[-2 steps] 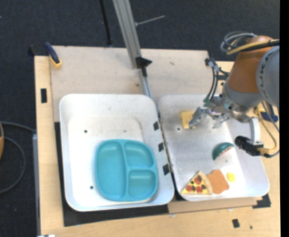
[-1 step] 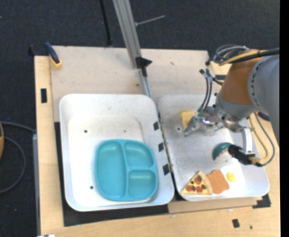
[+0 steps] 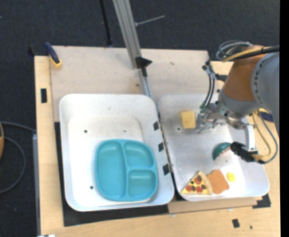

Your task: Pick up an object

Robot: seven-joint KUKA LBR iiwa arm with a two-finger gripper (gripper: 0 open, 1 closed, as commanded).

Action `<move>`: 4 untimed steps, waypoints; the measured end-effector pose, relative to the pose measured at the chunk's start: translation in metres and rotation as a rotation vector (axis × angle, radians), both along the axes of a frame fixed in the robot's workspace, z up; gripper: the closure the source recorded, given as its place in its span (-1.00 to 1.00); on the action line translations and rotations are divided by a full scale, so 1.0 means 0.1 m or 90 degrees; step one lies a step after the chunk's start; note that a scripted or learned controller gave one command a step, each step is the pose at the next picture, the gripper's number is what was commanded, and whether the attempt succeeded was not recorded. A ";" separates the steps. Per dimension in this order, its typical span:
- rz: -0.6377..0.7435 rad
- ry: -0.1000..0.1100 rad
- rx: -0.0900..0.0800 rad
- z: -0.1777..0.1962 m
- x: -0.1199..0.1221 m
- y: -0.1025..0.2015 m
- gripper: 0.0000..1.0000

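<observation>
The right bin (image 3: 243,187) holds several objects. A tan-yellow block (image 3: 187,119) lies near its far left corner. A teal rounded piece (image 3: 220,150) sits at mid right. Along the near edge lie a pizza slice (image 3: 196,184), an orange bread-like piece (image 3: 217,180) and a small yellow piece (image 3: 230,177). My gripper (image 3: 203,122) hangs low over the bin floor, just right of the tan-yellow block and close to it. I see nothing held in it.
A teal divided plate (image 3: 126,170) lies in the left bin (image 3: 80,112). An aluminium post (image 3: 126,28) rises behind the bins. The grey and orange arm (image 3: 243,83) with its cables covers the right bin's far right corner.
</observation>
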State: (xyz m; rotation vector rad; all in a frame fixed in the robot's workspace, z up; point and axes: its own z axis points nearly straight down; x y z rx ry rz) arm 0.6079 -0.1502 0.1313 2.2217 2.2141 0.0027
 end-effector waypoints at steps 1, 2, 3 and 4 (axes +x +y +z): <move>0.001 0.000 0.000 0.46 -0.05 -0.05 1.00; 0.003 0.000 0.001 0.75 -0.04 -0.07 1.00; 0.007 0.000 0.002 0.89 0.05 0.38 1.00; 0.006 0.002 0.002 0.89 0.08 0.82 1.00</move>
